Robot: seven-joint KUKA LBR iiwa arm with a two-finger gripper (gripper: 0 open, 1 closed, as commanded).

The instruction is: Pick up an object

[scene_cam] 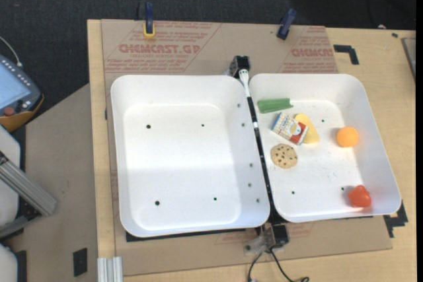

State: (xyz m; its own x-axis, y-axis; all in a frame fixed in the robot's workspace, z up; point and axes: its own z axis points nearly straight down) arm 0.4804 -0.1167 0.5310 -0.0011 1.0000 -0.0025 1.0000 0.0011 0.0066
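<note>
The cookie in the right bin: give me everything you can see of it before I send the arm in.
The cookie is a small round disc, tan with dark specks like chocolate chips. It lies flat on the floor of the right bin, near that bin's left side and close to the divider between the two bins. Just above it sits a small printed carton, very near it; whether they touch I cannot tell. It looks whole, with no breaks visible at this size.
</note>
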